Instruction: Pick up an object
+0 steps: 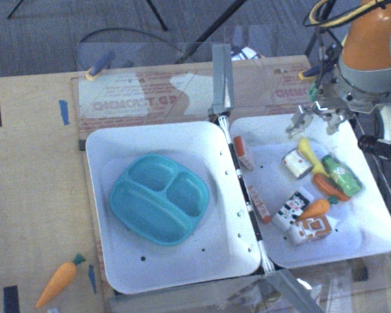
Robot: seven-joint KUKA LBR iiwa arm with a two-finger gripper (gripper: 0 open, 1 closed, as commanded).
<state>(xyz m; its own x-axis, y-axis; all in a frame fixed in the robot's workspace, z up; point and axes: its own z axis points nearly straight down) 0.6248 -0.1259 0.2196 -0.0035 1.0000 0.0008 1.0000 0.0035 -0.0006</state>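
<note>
My gripper (314,119) hangs spread and empty over the far edge of the right bin (378,234). The banana (308,153) lies just below it toward the bin's middle, long axis running away from me, the nearest toy to drop on.

Grey arm (365,91), orange band, yellow cables, silver gripper (314,122)

The wooden bench (34,195) carries two white bins (116,263) side by side — plus a toy carrot (56,283) lying at its left.
</note>
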